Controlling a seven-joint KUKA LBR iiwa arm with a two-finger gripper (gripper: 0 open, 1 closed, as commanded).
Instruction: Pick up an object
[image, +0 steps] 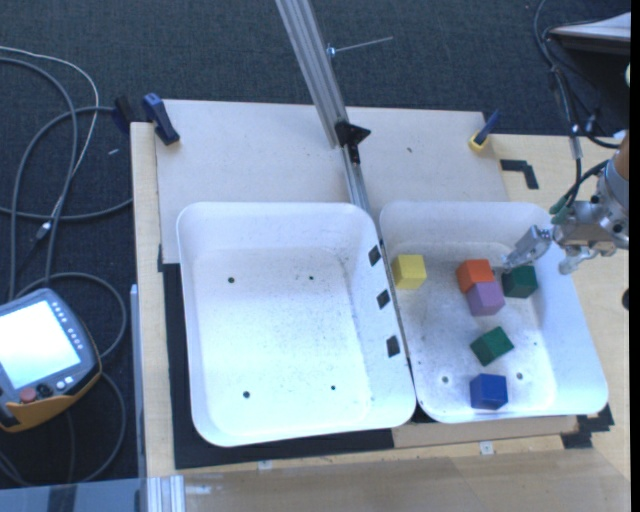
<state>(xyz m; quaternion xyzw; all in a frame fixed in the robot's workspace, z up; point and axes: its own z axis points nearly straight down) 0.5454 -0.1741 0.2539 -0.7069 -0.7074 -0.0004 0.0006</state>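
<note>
Camera view, from above at a slant: two white bins side by side on bench, right bin with all the blocks. Gripper in from right edge of right bin, at its upper right part, fingers pointing left and down. Jaws seem a little apart, nothing seen between them; blur there, so not certain. Nearest thing: dark green block, just below and slightly left of fingertips, near or maybe touching, cannot say which. Small cube, faces about equal, so no real long axis; sits a bit turned vs the bin wall. Just left of it, orange block and purple block, these two touching, very close to dark green one, so little room for a finger on that side. Further: yellow block near left edge of right bin, second green block in middle, blue block near lower edge. Left bin beside. Judgement: grasp not yet made; short move down-left needed, risk of pushing the cluster.
</note>
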